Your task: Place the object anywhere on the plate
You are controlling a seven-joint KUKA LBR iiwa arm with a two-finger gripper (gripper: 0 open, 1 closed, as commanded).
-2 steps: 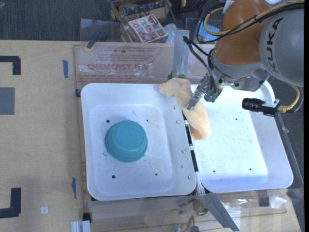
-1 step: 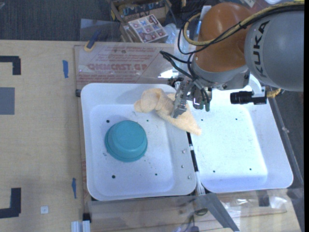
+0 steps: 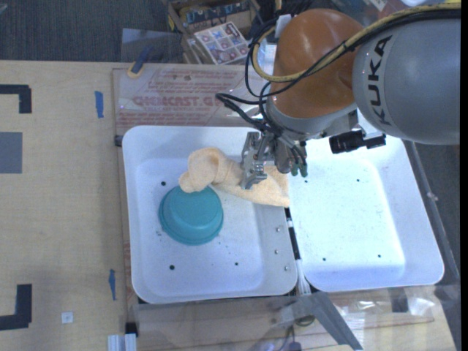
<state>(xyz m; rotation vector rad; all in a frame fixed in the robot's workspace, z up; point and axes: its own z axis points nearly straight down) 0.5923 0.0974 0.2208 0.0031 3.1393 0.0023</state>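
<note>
Low over the left bin [image 3: 146,269], gripper [image 3: 256,172] touching yellow cloth [image 3: 219,172] (finger spread unclear), teal plate [image 3: 191,214] beside it.

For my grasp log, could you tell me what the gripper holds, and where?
The gripper sits on the yellow cloth near its middle; whether it holds it cannot be told.

One fixed camera looks down (at a slant) on both bins [image 3: 219,284].

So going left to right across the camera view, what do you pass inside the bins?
Teal plate → yellow cloth → gripper above the cloth's right part → bare right bin.
</note>
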